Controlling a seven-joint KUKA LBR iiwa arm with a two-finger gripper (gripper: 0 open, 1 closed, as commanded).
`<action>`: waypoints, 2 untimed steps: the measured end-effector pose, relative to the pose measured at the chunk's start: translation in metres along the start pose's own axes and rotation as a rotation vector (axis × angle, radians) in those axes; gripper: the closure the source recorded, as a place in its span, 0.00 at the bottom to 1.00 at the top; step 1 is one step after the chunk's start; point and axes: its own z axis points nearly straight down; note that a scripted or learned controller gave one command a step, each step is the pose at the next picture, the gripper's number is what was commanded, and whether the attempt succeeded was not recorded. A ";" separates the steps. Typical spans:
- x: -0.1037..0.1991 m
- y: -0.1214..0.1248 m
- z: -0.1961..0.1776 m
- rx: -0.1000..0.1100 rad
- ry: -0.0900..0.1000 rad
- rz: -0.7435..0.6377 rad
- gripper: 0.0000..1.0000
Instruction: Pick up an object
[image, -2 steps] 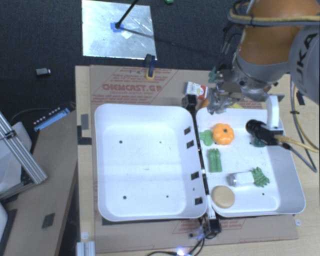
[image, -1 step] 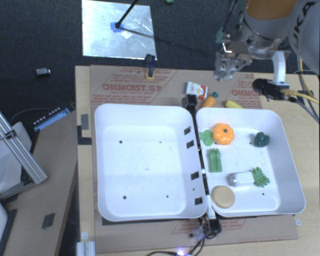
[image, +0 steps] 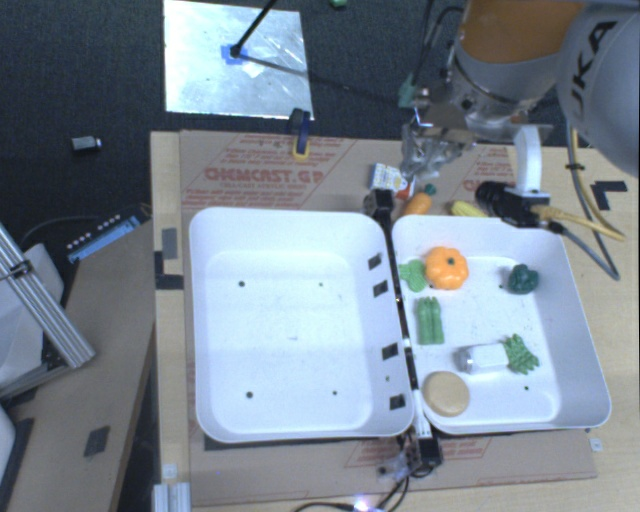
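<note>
1. White plastic: I see two bins side by side on the surface (image: 250, 160), the left bin (image: 290, 320) and the right bin (image: 560, 330).
2. My end effector (image: 428, 165) hangs above the right bin's far left corner; I cannot tell whether it is spread or pressed together.
3. In the right bin lie an orange pumpkin (image: 446, 268), a green leaf (image: 413, 274), green asparagus (image: 430, 321), dark green broccoli (image: 522, 279), a grey can (image: 482, 358), a tan disc (image: 446, 393).
4. An orange carrot (image: 418, 204) and a yellow banana (image: 466, 210) lie just beyond the far rim.
</note>
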 end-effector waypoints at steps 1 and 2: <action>0.023 -0.087 0.000 0.003 0.000 0.001 1.00; -0.039 -0.086 0.079 0.008 -0.005 0.014 1.00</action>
